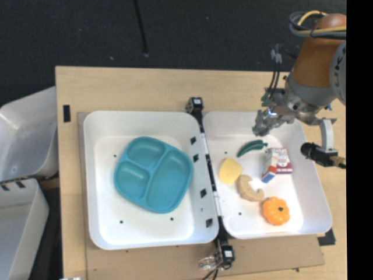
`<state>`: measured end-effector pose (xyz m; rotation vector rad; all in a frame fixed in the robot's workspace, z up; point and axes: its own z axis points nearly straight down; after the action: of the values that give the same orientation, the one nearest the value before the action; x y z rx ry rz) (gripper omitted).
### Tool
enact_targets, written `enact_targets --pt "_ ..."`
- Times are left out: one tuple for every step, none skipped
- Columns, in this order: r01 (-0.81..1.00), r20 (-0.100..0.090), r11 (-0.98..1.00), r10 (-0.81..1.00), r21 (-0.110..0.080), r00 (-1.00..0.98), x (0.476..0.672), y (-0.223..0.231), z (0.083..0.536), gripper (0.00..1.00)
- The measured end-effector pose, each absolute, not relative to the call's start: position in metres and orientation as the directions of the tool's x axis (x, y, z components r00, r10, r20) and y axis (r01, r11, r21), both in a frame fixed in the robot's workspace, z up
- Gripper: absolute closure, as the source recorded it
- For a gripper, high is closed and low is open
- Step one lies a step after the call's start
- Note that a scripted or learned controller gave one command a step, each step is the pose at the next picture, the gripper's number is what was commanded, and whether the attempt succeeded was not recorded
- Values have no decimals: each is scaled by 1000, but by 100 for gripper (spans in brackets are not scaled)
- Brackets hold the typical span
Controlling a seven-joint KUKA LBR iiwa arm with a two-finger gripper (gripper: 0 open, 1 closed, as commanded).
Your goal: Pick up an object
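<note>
Your end effector point(265, 123) sits over the far part of the right bin point(315, 214), arm point(315, 63) coming in from the right. It hangs just beyond the green pepper point(252, 147), which lies on the bin floor under and a bit nearer than the tip. Can't tell how far the end effector is spread from this slant; nothing visibly in its grip.

All pickable items cluster in the right bin, so that's why you're over there: green pepper at the far side, small red-and-white carton point(276, 163) just right of it, yellow piece point(230, 171) to the left, tan curved piece point(249, 188) nearer, orange pumpkin point(275, 210) nearest.

Left bin point(105, 226) carries a teal divided plate point(153, 174), lying flat.

My read: the pepper is the likely target, closest to the tip. It's thin and curved, and could slip from a grasp.
</note>
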<state>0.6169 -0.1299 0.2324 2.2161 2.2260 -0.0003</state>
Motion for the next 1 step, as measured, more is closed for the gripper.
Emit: enact_targets --pt "1000 0 5 1000 -1 -5 614 -85 226 100"
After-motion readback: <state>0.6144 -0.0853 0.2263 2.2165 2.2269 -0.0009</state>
